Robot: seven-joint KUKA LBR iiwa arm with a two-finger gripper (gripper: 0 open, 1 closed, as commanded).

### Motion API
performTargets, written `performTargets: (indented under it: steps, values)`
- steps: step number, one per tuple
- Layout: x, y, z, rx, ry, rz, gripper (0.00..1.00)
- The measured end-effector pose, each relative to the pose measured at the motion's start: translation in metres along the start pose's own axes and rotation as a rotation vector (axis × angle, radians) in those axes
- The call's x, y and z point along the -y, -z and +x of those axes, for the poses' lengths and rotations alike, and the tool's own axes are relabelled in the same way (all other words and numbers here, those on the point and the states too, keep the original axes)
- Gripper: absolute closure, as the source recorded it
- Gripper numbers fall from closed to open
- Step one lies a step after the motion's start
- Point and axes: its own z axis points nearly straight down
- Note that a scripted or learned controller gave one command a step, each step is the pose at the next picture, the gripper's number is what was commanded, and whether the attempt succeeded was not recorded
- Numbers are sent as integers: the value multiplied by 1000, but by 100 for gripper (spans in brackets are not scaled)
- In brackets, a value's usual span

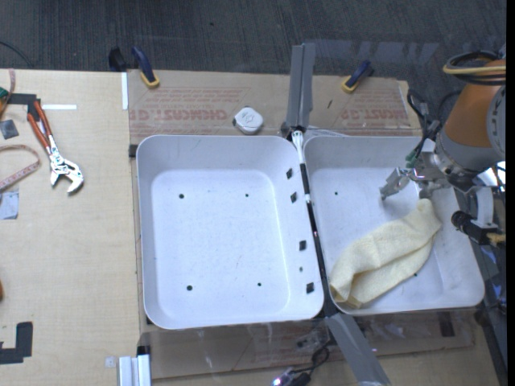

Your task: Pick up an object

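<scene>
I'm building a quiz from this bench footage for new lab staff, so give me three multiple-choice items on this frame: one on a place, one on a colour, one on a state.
1. Where does the cloth lie?
A. In the left bin
B. In the right bin
C. On the bench beside the pliers

2. What colour is the cloth?
A. Pale yellow
B. Dark blue
C. Red

3. How does the cloth lie?
A. Folded into a neat square
B. Rolled into a tight tube
C. Crumpled, running slantwise from the bin's near left corner toward the gripper

Answers:
1. B, it rests on the floor of the bin on the arm's side.
2. A, it reads cream-yellow against the white bin.
3. C, its folds are loose and uneven, and its upper end lies near the gripper.
</scene>
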Motion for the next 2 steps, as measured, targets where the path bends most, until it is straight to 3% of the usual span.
performTargets:
  steps: [1, 2]
  values:
    - [33, 2, -10, -10, 120, -2, 0]
    - [32, 11, -12, -3, 120, -5, 100]
